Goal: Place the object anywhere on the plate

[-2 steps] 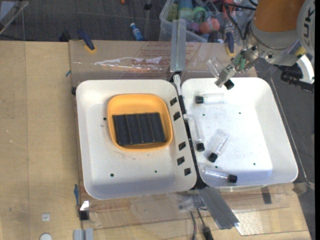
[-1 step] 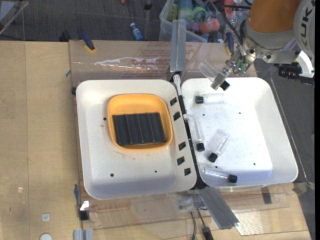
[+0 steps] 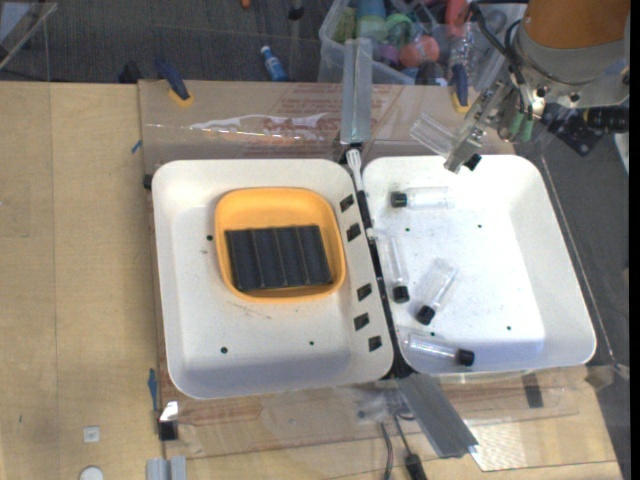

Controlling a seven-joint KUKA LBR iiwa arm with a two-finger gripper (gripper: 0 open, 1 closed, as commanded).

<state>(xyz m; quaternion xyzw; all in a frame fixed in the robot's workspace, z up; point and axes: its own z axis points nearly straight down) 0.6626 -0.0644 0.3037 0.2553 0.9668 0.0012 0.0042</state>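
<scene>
Camera view: arm [image 3: 575, 18] reaching in from upper right, hanging over right bin's [image 3: 560, 268] far edge. Gripper [image 3: 462, 158] tilting down-left, pinching clear vial [image 3: 436, 133] between fingers. Vial see-through, lying slantwise above bin rim. Orange plate [image 3: 280, 204] sitting in left bin [image 3: 180, 268], carrying dark ribbed block [image 3: 278, 258].

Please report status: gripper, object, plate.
Gripper above right bin's far edge. Clear vials lying in that bin. Orange plate in left bin, holding dark block.

End effector [image 3: 463, 158] raised, top right
</scene>
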